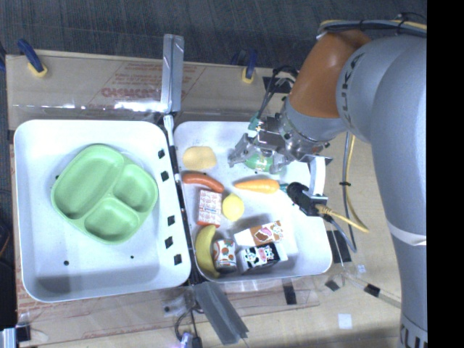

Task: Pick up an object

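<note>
My gripper (259, 158) hangs over the back middle of the right bin (319, 256), fingers spread apart. A small green object (259, 164) shows just under it, between the fingers; I cannot tell if they touch it. An orange carrot (255, 185) lies just in front of the gripper. To the left are a pale yellow lump (199, 156), a red sausage (203, 181), a small red-and-white carton (209, 207) and a yellow ball (233, 207). A banana (204, 249) and printed cartons (259, 245) lie at the bin's front.
The left bin (43, 267) holds a green divided plate (105, 192). A metal divider (172, 78) stands between the bins. The arm's grey body and orange band (326, 71) cover the right bin's back right corner; a black and yellow cable (319, 205) trails along its right side.
</note>
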Robot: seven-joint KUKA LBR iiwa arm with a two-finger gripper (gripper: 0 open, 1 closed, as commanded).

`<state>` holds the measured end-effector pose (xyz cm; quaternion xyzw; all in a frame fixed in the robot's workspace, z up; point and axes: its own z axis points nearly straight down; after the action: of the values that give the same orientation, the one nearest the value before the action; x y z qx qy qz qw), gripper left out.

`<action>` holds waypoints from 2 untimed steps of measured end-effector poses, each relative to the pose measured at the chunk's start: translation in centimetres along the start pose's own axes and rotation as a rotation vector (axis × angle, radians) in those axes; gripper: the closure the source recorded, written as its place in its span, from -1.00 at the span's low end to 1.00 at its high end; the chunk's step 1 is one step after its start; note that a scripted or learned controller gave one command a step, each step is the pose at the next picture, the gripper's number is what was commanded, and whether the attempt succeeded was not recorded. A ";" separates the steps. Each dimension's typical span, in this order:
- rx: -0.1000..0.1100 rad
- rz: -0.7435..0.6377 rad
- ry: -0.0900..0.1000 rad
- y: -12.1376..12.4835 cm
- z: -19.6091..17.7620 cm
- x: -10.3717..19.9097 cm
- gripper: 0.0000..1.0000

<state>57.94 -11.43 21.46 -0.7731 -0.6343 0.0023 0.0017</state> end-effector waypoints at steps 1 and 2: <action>-0.019 -0.138 0.005 0.4 11.4 -3.1 -1.00; -0.016 -0.142 0.002 0.3 10.5 -3.2 1.00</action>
<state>57.61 -14.60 10.92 -0.7260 -0.6876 -0.0038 -0.0037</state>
